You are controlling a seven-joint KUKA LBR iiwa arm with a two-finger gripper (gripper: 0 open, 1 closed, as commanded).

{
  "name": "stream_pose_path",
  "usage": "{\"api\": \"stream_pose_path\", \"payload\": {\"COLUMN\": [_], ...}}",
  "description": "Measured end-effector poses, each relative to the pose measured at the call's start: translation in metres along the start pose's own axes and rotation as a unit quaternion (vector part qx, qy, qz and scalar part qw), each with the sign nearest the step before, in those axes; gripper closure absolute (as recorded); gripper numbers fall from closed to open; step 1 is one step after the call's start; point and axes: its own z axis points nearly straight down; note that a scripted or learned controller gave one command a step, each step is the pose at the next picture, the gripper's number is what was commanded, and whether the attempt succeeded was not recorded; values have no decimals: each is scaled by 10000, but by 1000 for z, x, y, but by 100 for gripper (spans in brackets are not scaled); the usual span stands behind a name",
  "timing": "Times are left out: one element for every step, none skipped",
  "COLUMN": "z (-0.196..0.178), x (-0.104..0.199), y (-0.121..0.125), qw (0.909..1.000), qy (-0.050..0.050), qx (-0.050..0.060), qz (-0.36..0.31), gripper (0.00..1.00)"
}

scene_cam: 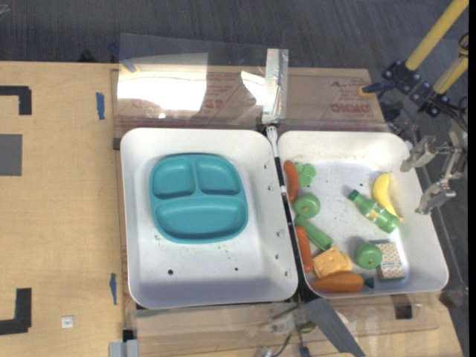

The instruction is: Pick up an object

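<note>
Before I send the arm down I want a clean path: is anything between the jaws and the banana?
Nothing visible does. The gripper hangs at the right bin's right rim, and the banana lies beside it, uncovered.

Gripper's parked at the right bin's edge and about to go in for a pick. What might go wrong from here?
1. The gripper sits by the right bin's rim; a low approach may clip it.
2. The banana touches the green bottle, so a grasp could catch both.
3. The cheese wedge and carrot are crowded at the front; fingers may slip off.
</note>
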Motion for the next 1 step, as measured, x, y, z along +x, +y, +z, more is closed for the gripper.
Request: {"api": "stream_pose_path", "payload": {"z": [134], "x": [26], "y": [8], "qw": [9962], "qy": [-23], "qx": [6], "qz": [876], "gripper": [0]}}
